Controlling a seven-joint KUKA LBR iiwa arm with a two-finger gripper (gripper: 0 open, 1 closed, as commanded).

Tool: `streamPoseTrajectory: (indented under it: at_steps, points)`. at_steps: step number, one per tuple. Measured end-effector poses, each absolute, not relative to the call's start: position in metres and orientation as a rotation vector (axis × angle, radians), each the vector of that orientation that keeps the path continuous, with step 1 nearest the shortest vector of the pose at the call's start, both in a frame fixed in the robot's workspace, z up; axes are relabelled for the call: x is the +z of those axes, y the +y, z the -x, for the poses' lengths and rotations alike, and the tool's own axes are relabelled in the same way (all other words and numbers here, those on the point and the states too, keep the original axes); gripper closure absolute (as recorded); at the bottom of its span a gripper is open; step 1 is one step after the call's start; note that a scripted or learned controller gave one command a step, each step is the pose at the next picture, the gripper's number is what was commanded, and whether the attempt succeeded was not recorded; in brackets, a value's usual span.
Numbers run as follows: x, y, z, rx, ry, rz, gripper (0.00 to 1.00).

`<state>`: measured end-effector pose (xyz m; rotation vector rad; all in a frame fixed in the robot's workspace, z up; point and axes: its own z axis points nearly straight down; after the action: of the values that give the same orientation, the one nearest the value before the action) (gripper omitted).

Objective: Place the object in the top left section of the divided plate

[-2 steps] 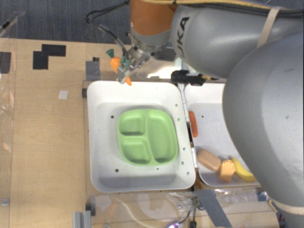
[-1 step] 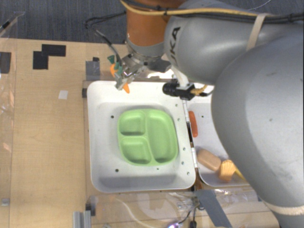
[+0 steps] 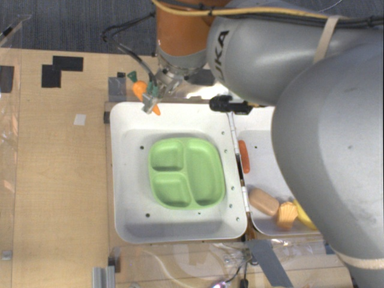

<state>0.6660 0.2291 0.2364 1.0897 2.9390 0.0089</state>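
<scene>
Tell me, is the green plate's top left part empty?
Empty. The green plate shows bare green in every section; the orange carrot sits up at the gripper, above the bin's rim.

Robotics lab or test cell, not a home. Big grey industrial arm with an orange band and maker's lettering on its casing reaches over a pale wooden tabletop. Two shallow white bins sit side by side, fixed with brackets and clamps at the edges. Black tape marks stuck on the wood, loose black cables trailing across grey carpet-like floor. A green divided plate and toy food look like test props, not real kitchenware in use.
</scene>
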Motion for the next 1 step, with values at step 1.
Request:
streamPoseTrajectory:
  at_steps: [1]
  points:
    - [0.2235,0.2337,-0.6484,0.006,3.027,-0.822,1.0]
